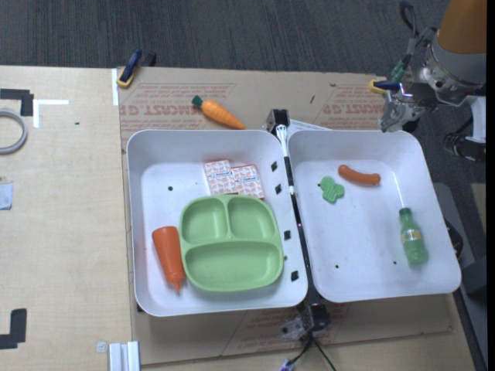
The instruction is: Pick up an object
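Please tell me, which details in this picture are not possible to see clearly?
- Gripper: small and dark against the bin rim in the camera view; open or shut cannot be told.
- Arm: cut off by the top and right edges.
- Printed packet: its near edge is hidden behind the green divided plate; print too small to read.
- Green bottle: label too small to read.

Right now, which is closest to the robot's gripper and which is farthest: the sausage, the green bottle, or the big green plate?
From the gripper, above the right bin's far edge:
1. Sausage, near the far side of the right bin.
2. Green bottle, along the right bin's right side.
3. Big green plate, over in the left bin.
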`<state>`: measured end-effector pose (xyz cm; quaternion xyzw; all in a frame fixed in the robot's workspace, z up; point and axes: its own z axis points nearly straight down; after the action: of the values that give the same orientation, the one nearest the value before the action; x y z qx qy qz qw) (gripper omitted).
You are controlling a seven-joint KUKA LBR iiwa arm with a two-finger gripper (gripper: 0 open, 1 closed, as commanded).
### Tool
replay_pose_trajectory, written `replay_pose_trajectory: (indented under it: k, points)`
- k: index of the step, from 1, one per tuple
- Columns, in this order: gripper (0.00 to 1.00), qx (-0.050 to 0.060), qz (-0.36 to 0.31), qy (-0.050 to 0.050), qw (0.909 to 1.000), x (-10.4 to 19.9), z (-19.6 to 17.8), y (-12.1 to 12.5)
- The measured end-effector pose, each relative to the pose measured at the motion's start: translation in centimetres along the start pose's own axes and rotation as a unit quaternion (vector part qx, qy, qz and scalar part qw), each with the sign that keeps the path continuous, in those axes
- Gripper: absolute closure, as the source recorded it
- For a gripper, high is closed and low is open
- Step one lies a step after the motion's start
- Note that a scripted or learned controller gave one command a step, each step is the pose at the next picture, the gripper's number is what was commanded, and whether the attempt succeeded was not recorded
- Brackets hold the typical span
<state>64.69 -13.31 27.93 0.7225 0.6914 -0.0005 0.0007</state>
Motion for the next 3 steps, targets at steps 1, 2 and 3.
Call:
replay_pose_trajectory:
  k: [1, 2, 3]
  points:
    - [0.0, 0.0, 0.0, 0.0, 1.0, 0.0, 0.0, 0.0]
    - [0.0, 0.002, 0.15, 0.001, 0.9887, -0.4, 12.5, -4.7]
    - [0.0, 0.001, 0.077, 0.0, 0.997, -1.3, 18.7, -1.4]
